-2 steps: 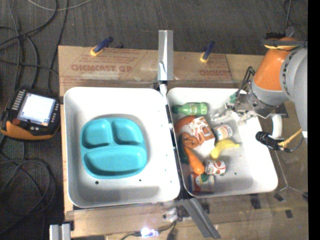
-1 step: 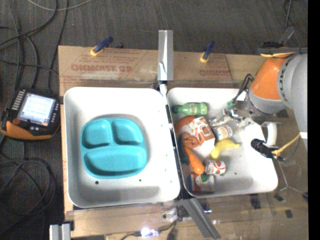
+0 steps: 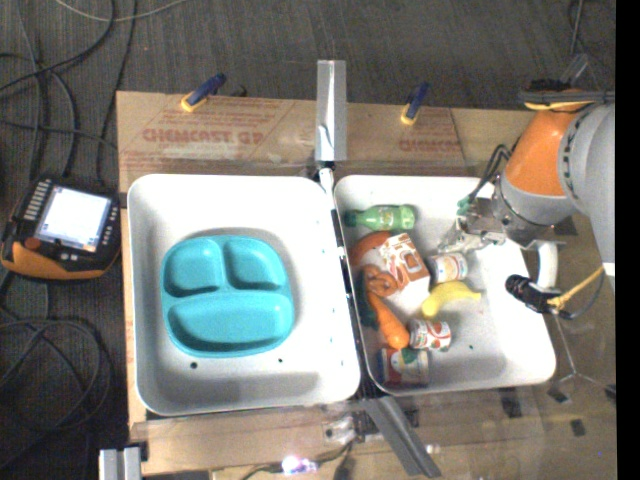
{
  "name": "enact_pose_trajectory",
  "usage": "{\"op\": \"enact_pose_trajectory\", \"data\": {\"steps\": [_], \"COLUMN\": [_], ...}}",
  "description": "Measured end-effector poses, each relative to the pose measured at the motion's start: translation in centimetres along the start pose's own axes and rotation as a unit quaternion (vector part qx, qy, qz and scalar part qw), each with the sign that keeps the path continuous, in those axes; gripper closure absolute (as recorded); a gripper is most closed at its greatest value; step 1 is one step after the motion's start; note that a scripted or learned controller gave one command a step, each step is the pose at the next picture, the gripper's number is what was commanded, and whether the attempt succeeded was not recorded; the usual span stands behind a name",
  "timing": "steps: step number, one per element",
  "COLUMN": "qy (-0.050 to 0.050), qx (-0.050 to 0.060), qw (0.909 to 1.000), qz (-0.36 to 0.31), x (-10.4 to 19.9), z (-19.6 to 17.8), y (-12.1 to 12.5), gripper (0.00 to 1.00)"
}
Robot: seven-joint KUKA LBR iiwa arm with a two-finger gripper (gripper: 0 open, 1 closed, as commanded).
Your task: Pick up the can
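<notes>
gripper [image 3: 462, 240] hangs over the right bin [image 3: 520, 363], just above a can [image 3: 450, 267] lying beside the banana [image 3: 449, 296]; we cannot tell its state. we judge the approach step; next we need a short drop, then a squeeze

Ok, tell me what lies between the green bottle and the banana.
In the camera view, a red-and-white carton lies between the bottle and the banana.
</notes>
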State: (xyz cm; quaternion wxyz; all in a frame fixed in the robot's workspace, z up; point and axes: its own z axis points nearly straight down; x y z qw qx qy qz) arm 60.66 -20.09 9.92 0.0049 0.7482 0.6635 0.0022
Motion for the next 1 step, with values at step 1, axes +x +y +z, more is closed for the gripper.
{"op": "enact_pose_trajectory", "data": {"steps": [1], "qy": [0.000], "qx": [0.000], "qw": [1.0000], "qz": [0.000], "x": [0.00], "z": [0.02], "y": [-0.01], "gripper": [0.00]}}
